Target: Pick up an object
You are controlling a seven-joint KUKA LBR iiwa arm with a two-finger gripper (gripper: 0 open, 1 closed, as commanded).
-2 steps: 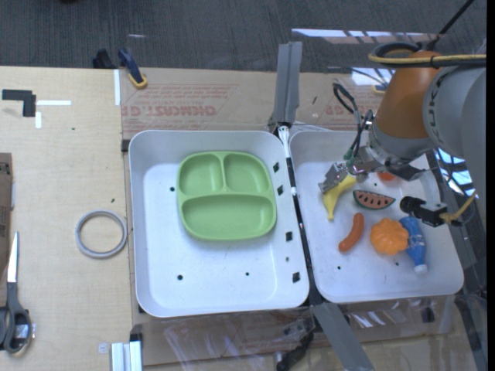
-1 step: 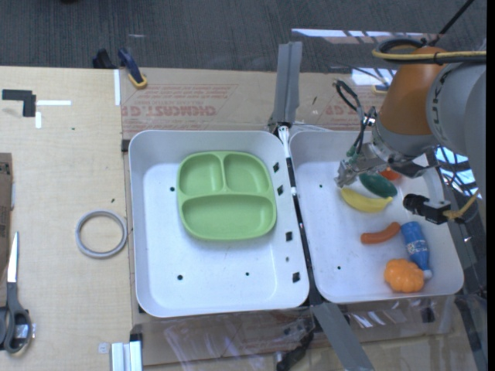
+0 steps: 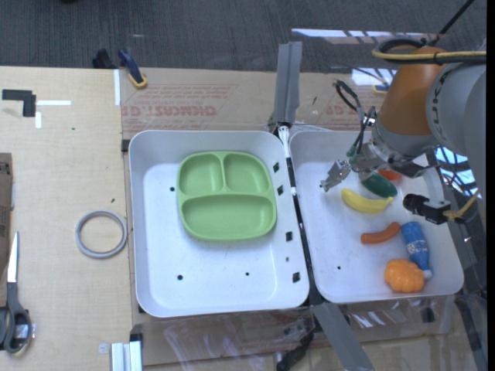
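The gripper (image 3: 337,176) hangs over the upper part of the right bin (image 3: 332,273), its two metal fingers (image 3: 332,181) pointing toward eight o'clock and spread a little, with nothing between them. Just at its four o'clock lies a yellow banana (image 3: 366,201), close to the fingertips but apart from them. At three o'clock from the gripper a green object (image 3: 380,185) sits partly under the wrist, touching the banana's upper edge. Farther out at five o'clock lie an orange carrot-like piece (image 3: 380,234), a blue bottle (image 3: 415,245) and an orange fruit-shaped toy (image 3: 404,276), the last two touching. At nine o'clock the left bin (image 3: 155,284) holds a green divided plate (image 3: 227,195) in its upper half. Beyond that bin, on the bench, lie a grey ring (image 3: 100,233) and scissors (image 3: 13,315)
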